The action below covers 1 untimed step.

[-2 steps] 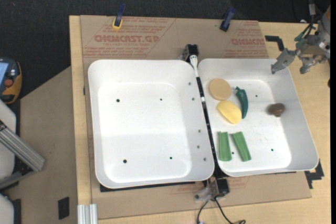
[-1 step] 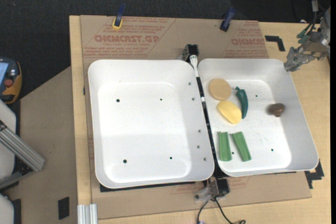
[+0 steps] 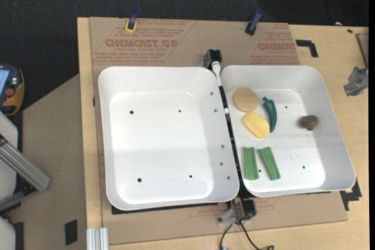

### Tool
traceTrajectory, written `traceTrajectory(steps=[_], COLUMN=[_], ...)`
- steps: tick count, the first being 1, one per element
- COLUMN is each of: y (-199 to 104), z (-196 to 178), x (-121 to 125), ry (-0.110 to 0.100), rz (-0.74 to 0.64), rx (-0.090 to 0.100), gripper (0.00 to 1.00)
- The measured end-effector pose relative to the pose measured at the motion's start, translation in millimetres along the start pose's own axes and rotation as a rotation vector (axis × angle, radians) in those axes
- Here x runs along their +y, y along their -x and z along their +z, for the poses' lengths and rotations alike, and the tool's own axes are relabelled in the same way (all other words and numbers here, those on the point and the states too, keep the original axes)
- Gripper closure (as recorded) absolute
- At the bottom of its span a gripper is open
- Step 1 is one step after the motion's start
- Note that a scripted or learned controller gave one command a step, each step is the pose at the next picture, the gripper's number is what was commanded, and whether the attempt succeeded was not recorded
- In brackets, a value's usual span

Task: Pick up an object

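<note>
**6 small objects lie in the right bin**

Nearest the camera, 2 green sticks [image 3: 260,163] lie side by side near the front of the right bin [image 3: 328,178]. Beyond them sits a yellow piece [image 3: 256,125], touching a dark green pepper [image 3: 269,112] on its right. A tan oval piece [image 3: 246,99] lies just behind the yellow one. A small brown lump [image 3: 308,122] rests apart, toward the bin's right side. The left bin [image 3: 111,126] stands beside it on a cardboard sheet [image 3: 176,38]. At the far right edge, a grey gripper part [image 3: 356,81] shows; whether it is released or clenched I cannot tell.
</note>
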State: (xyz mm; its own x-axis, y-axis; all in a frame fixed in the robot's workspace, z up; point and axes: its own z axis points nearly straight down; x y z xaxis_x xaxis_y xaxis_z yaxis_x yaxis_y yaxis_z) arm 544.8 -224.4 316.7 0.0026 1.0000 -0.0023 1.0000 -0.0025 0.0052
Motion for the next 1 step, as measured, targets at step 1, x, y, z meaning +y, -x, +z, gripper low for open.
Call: traceTrajectory(steps=[1], y=[0.2], z=[28.1], x=[-64.1], ry=[-0.011], rz=[0.001], rx=[0.005], gripper=[1.00])
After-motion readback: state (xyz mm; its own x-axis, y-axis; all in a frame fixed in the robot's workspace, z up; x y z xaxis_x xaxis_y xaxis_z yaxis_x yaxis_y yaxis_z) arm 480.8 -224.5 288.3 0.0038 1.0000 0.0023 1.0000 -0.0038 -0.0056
